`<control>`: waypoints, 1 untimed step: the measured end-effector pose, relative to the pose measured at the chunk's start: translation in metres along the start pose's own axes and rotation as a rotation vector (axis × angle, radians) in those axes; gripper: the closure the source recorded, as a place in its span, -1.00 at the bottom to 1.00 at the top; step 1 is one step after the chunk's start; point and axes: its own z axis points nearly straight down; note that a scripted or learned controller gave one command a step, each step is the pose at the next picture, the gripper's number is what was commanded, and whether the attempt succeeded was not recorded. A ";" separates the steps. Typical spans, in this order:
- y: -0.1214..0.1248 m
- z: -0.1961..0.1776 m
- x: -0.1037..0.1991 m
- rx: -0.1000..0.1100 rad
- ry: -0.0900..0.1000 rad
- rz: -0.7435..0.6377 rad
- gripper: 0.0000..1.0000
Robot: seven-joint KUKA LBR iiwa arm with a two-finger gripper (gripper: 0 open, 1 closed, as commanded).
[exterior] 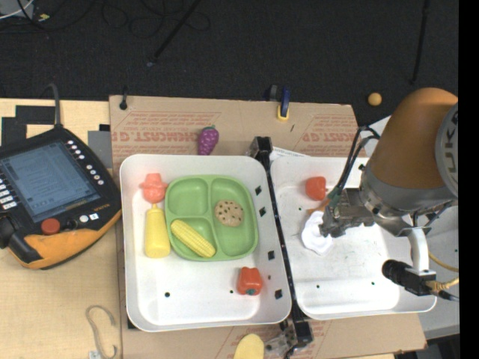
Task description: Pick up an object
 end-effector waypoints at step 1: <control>0.002 0.013 0.001 0.002 -0.003 0.006 1.00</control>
